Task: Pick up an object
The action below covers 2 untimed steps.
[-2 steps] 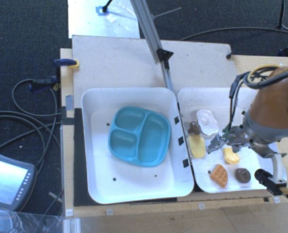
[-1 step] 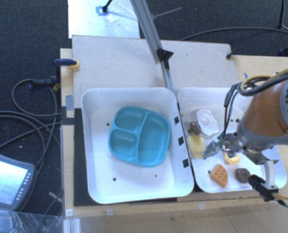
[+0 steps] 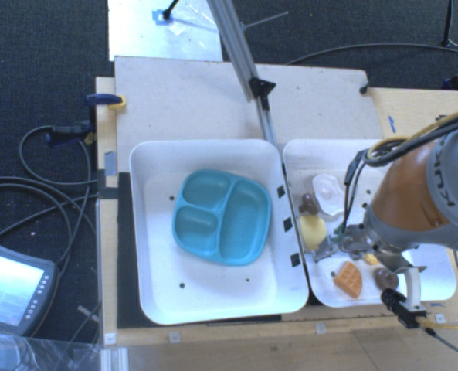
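Observation:
My gripper [image 3: 327,250] hangs low over the right bin [image 3: 445,288], just right of a yellow fruit-shaped toy [image 3: 312,230] and above-left of an orange waffle piece [image 3: 349,279]. A white object [image 3: 327,192] and a small brown piece [image 3: 307,204] lie further back in the same bin. A round brown item [image 3: 387,278] sits right of the waffle, partly under the arm. Nothing is visibly held by the gripper.
The left bin [image 3: 147,284] holds a blue divided plate [image 3: 222,216]. The orange-banded arm [image 3: 414,199] covers much of the right bin's far side. A metal pole [image 3: 240,41] slants down to the ridge between the bins. Cables and a teach pendant [image 3: 12,284] lie on the floor at left.

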### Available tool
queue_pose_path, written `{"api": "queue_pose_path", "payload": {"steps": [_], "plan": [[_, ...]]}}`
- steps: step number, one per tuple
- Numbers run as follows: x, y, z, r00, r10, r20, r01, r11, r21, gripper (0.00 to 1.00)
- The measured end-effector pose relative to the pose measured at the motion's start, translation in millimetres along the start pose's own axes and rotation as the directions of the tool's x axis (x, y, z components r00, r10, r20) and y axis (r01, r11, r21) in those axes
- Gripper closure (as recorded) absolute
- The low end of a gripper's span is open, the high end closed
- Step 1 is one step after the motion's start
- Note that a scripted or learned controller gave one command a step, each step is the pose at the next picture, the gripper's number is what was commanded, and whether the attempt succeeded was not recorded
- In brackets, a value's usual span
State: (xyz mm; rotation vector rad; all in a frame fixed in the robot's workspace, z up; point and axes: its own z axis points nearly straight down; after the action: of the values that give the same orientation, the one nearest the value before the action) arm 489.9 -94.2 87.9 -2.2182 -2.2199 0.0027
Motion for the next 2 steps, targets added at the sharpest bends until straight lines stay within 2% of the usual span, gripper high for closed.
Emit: {"api": "queue_pose_path", "payload": {"steps": [1, 2], "plan": [[0, 2, -13, 1.0, 0.0, 0.001, 0.0, 1.0, -0.006, 1.0], [2, 2, -56, 1.0, -0.004, 0.002, 0.004, 1.0, -0.01, 1.0]]}}
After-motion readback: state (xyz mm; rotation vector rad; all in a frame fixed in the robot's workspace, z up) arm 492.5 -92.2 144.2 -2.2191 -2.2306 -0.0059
